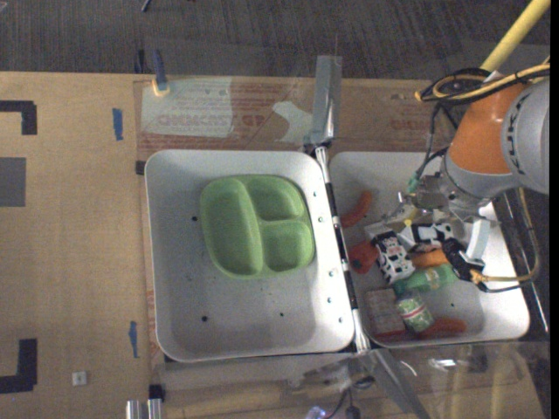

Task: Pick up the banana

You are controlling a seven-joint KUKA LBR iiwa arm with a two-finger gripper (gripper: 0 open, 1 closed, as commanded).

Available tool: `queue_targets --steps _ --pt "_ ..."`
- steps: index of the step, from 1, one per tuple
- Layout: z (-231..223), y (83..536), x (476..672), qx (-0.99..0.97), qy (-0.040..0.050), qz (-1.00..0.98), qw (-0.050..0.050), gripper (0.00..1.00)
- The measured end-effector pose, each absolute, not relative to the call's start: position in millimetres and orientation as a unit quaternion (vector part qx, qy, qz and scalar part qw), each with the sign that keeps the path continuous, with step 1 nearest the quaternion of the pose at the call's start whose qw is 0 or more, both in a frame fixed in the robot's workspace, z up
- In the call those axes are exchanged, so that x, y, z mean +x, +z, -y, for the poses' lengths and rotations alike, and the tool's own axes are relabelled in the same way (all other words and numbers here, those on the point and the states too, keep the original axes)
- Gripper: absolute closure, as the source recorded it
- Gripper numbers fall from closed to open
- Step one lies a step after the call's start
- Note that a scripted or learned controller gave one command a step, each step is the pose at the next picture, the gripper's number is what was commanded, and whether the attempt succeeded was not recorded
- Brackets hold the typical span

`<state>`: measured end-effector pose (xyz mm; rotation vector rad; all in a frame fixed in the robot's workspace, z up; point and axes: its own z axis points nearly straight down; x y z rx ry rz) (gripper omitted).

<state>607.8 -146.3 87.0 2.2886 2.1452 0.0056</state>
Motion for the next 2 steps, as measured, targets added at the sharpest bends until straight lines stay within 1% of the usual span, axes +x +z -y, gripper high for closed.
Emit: queue_targets --steps 1,2 --pt "146.0 97.6 608.7 0.730 0.0029 -0.683 0.003 1.00" --pt "64.0 252.0 618.6 0.792 0.0001 -0.610 0.001 1.00"
